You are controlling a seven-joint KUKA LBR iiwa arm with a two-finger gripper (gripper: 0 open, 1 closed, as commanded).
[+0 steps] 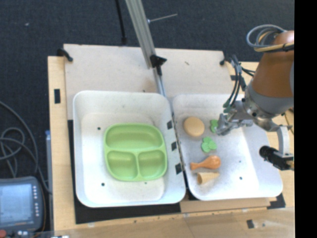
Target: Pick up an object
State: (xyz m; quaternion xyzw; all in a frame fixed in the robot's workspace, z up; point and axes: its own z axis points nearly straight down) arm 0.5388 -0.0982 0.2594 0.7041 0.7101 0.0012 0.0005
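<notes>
**Grey gripper low over the right bin, beside a green piece**

Grey and orange, the arm (271, 83) reaches in from the right and brings its gripper (224, 127) down at the far left part of the right bin (257, 182). Whether its tips are spread or pressed together cannot be told from this slanted view, and no object can be seen between them. A small green piece (213, 126) lies just at the gripper's left side; whether they touch cannot be told.

Also in the right bin, a round tan bun (193, 126) sits just left of that green piece. Nearer the camera lies a green leafy item (208, 145), then an orange drumstick-shaped toy (206, 164), and nearest of all a tan cone (207, 177), close beside the drumstick.

The left bin (89, 108) holds a light green divided plate (134, 151) with three compartments, lying flat near its middle. Both bins rest side by side on the wooden tabletop (109, 66).
</notes>
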